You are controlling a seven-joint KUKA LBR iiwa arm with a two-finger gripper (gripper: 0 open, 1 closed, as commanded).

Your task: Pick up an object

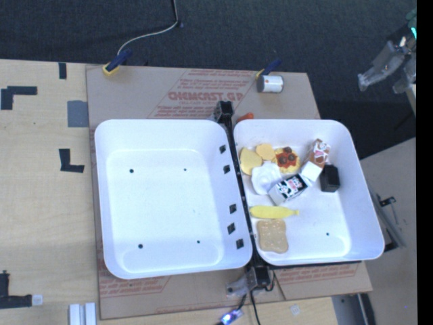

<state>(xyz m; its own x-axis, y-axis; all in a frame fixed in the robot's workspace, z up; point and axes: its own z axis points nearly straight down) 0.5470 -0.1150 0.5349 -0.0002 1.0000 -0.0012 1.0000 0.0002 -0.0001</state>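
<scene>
Cardboard sheet (203, 97) laid flat under both bins, red print seen along upper part. Blue-and-yellow clamp (116, 61) placed at sheet's upper left corner, thin cable (173, 9) run from it toward top of frame. Second clamp with small white cylinder (272, 82) set at sheet's upper right edge. Black tape marks (67, 161) stuck on wooden bench (40, 215) at left. Dark carpet (270, 19) seen across top.
</scene>
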